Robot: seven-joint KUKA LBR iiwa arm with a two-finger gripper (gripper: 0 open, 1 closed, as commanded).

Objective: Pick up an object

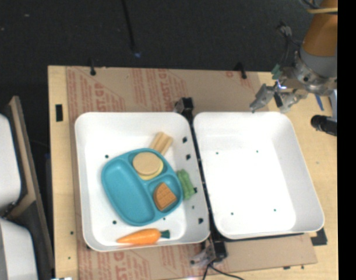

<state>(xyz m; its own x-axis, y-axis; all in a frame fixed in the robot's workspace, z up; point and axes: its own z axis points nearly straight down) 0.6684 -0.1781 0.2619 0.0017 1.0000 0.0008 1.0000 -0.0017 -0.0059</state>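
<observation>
Two shallow white bins, the left bin and the right bin, sit side by side, touching, on a tan counter against dark surroundings.

One fixed overhead camera, slanted down on both white bins, bench wholly in frame.

Blue tray in left bin – carrot beside it; gripper above right bin's far edge.
</observation>
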